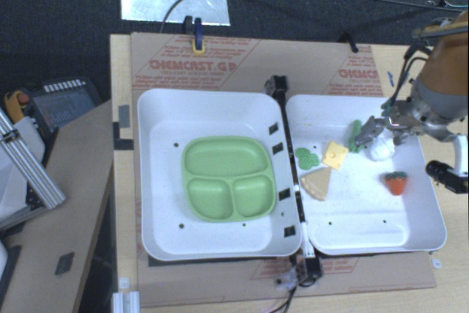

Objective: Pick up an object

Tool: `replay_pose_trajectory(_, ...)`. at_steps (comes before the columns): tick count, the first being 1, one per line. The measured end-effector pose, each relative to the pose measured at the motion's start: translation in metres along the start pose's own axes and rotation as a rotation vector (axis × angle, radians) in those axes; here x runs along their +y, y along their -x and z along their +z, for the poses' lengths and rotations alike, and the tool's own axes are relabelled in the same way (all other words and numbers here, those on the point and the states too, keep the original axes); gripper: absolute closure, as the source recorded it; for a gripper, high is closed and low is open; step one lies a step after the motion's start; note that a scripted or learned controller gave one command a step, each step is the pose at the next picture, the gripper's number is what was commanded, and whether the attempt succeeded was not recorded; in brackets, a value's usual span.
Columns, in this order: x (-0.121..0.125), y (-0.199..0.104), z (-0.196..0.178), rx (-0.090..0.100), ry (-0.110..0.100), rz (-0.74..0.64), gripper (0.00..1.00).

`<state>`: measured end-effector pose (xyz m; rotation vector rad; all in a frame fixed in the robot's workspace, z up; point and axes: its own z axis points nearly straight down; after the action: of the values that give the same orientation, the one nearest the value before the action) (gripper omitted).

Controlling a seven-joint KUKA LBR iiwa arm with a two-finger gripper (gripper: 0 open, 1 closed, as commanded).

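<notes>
While gripper [375, 130] hovers, white object [381, 150] just beneath, touching

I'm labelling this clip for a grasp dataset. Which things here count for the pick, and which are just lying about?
For the pick: pincer, white object, strawberry, yellow piece, tan wedge, green pieces.

Lying about: green divided plate, blue-and-yellow clamp.

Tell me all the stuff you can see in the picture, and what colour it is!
bins: two, white, side by side on the bench
divided plate: one, green, in the left bin
toy leaf: one, green, right bin, near the divider
cheese block: one, yellow, right bin
wedge: one, tan, right bin, below the cheese
strawberry toy: one, red, right bin
white lump: one, white, right bin, by the gripper
gripper: one, grey, over the right bin
arm: one, grey and orange, at right
</notes>
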<state>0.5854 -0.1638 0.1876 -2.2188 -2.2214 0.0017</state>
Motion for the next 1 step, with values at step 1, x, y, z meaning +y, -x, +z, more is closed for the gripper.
replay_pose_trajectory(1,0.0024,0.0093,0.0556,0.0,-0.001,0.0,0.0)
